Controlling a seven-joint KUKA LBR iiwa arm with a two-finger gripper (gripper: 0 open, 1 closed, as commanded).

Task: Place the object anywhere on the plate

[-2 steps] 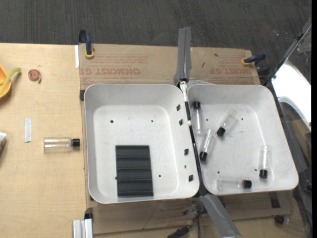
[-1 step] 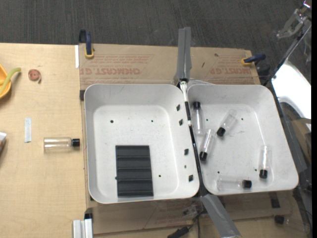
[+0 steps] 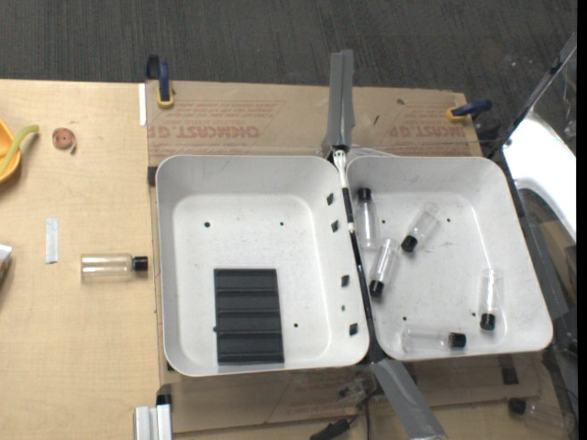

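A black ridged plate (image 3: 248, 316) lies flat in the left bin (image 3: 183, 246), near its front wall. In the right bin (image 3: 514, 236) lie several clear vials with black caps. One vial (image 3: 365, 216) rests along the bin's left wall, and another vial (image 3: 381, 266) lies just below it. A third vial (image 3: 419, 228) lies tilted near the middle. Two more sit at the front right, one upright-lengthwise (image 3: 490, 299) and one along the front wall (image 3: 431, 340). None of the vials touches the plate.
A loose clear bottle with a black cap (image 3: 112, 264) lies on the wooden bench left of the bins. A yellow object (image 3: 9, 149) and a small red disc (image 3: 62, 138) sit at far left. Clamps (image 3: 158, 76) hold the cardboard under the bins.
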